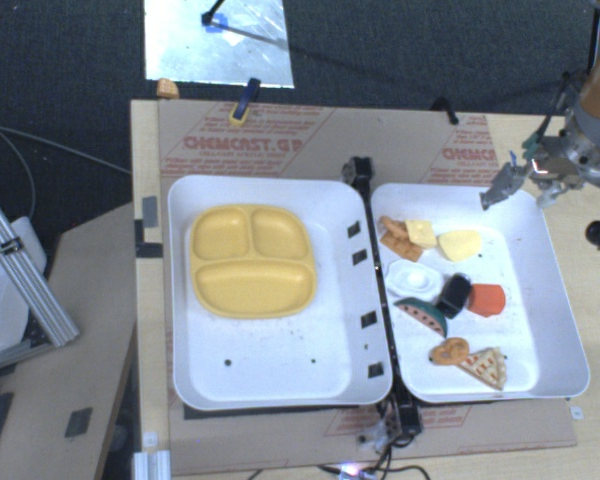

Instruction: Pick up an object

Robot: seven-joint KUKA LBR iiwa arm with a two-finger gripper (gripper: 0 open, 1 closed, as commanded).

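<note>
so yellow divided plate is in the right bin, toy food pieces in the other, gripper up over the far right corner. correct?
Not quite. The camera view shows the yellow divided plate in the left bin, not the right. The toy food pieces lie in the right bin, and the gripper is over that bin's far right corner.

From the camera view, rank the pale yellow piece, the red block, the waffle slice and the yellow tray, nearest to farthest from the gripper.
1. Pale yellow piece, right bin's upper middle, nearest the gripper.
2. Red block, mid-bin.
3. Waffle slice, bottom corner.
4. Yellow tray, left bin.
</note>
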